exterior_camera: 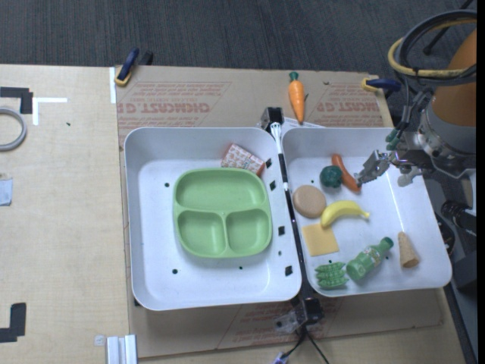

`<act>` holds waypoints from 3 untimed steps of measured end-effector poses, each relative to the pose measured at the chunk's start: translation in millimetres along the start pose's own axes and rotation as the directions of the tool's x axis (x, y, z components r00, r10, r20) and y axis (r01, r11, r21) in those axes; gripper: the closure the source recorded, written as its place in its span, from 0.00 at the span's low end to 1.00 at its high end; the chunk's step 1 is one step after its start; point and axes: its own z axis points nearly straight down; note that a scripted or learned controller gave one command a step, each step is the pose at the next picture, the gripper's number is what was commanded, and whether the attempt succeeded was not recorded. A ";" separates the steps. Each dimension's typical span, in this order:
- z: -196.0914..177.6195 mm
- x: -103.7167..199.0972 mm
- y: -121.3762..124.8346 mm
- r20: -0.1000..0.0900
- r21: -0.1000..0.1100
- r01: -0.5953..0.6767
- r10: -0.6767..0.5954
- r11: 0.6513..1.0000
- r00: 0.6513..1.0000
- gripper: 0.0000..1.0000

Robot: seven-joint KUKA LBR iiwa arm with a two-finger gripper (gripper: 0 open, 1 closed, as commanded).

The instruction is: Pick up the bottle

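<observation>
Two white bins sit side by side on the bench, and the bottle (369,260) — small, green and see-through — lies on its side in the near part of the right bin (424,226), its cap pointing up toward the right. Just to its left is a green ridged piece (330,274); a cone (409,250) lies a little to its right, and a banana (344,212) and a yellow square slice (320,240) lie farther in. The left bin (144,226) carries a green divided plate (223,212).

As for progress, nothing of the pick looks done. The gripper (377,165) hangs over the far part of the right bin, near a dark green ball (330,176) and an orange stick (346,173), well apart from the bottle. Nothing is between its fingers, though how wide they stand I cannot tell from this slant. What is left, by my reading, is everything — travel toward the near edge, descend over the bottle, close and lift.
</observation>
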 end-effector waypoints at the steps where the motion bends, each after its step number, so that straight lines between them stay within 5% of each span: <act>1: -9.4 -0.3 0.4 0.001 0.000 -0.001 0.001 1.000 1.000 1.00; 2: 73.4 81.5 -53.7 0.000 0.001 -0.044 0.044 0.999 0.999 1.00; 3: 12.0 91.2 -56.8 0.000 0.000 -0.327 0.327 0.945 0.945 1.00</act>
